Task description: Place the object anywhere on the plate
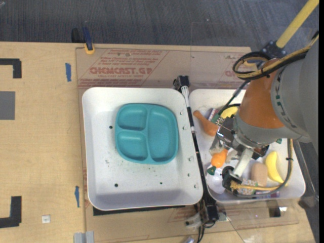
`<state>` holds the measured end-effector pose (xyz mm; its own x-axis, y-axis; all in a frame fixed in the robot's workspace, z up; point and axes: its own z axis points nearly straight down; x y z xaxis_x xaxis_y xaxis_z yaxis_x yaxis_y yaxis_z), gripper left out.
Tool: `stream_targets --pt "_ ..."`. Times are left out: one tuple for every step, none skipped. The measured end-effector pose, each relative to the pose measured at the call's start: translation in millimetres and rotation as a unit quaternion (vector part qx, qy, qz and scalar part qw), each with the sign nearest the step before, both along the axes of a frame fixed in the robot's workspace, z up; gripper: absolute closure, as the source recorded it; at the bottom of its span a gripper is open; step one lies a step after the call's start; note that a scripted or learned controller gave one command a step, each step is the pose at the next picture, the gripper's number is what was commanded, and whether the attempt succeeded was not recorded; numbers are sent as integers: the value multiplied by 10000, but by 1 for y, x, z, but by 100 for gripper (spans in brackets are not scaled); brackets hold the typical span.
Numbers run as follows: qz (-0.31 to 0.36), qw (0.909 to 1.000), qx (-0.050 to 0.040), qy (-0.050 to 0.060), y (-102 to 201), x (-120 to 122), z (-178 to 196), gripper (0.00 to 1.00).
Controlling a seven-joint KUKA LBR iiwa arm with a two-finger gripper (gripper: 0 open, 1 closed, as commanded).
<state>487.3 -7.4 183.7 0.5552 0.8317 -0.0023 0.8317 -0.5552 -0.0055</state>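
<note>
While the plate lies bare in its own bin, everything that could go onto it sits in the neighbouring bin, on the arm's side of the plate. The gripper hangs low over that clutter, at the edge nearest the plate. Just under it, and a shade further from the plate's far end, shows a small orange piece. It is rounded, with no clear long axis. This looks to be the object being tried for, though the wrist hides too much to be sure.

A longer orange carrot shape lies between the gripper and the plate, its long axis slanting away from the plate. A banana and a pale egg-shaped thing lie beyond the gripper, well apart from the plate.

Whether the gripper is open or closed cannot be told from above, nor whether it touches or holds the orange piece; nothing is plainly seen gripped.

The coming move likely turns on lifting clear, then crossing both bin rims toward the plate.
</note>
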Motion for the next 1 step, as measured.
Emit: stream_targets --pt "34 10000 7 -24 69 20 28 100"
